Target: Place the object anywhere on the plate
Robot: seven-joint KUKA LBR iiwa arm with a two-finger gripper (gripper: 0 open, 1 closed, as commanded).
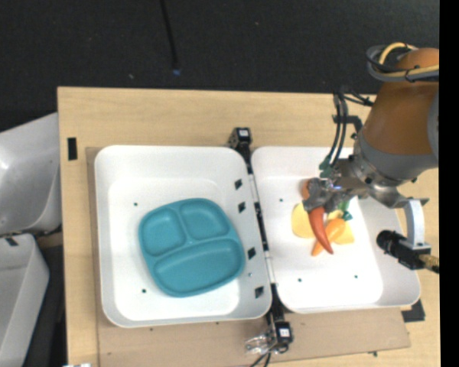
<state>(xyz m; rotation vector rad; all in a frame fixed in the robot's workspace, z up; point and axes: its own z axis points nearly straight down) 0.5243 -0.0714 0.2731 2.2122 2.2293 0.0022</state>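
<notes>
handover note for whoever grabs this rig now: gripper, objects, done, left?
Gripper: low in the right bin, right over the toy pile; whether it grips anything can't be read from this view.
Objects: red chili pepper, carrot and a yellow piece lie clustered together in the right bin.
Plate: teal divided plate sits in the left bin, nothing on it.
Done: no placement.
Left: secure one object, carry it across the divider, set it on the plate.

Arm (398, 125) enters from the right, orange band uppermost, grey wrist section below it, angled down over the right bin (367, 293). Gripper (325, 197) sits low above that bin's middle, toward its left half, pointing downward. Black cables run along the wrist's left side. Finger state unreadable.
</notes>
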